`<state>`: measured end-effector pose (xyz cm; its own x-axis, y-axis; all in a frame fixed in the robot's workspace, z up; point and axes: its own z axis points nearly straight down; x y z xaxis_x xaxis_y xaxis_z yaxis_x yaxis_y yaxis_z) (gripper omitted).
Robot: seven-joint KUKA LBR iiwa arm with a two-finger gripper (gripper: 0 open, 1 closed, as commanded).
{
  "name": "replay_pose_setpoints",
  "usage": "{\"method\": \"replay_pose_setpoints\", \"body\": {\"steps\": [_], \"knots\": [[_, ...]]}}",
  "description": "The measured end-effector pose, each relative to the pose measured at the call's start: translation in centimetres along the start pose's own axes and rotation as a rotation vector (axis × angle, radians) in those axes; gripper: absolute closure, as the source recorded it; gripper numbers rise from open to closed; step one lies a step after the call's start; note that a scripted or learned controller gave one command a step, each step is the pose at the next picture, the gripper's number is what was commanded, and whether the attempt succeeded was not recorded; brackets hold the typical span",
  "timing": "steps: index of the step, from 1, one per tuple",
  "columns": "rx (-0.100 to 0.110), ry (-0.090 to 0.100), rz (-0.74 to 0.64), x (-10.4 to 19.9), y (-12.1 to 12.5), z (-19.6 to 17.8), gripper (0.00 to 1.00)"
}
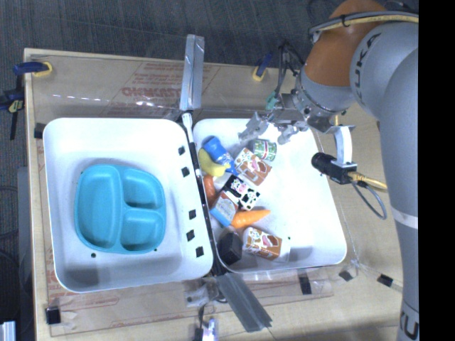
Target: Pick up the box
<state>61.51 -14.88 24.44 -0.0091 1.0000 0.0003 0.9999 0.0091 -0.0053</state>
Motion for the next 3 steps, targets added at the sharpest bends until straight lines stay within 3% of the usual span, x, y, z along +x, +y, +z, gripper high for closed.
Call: {"method": "replay_pose_setpoints", "body": {"steps": [1,2,3], "knots": [[0.0,0.0,-0.172,2.8,-6.4,9.8,0.0],[-0.02,-0.016,-0.151,3.1,-3.1,14.5,0.0],[-0.017,-0.011,-0.16,3.5,-3.0,13.6,1.0]]}}
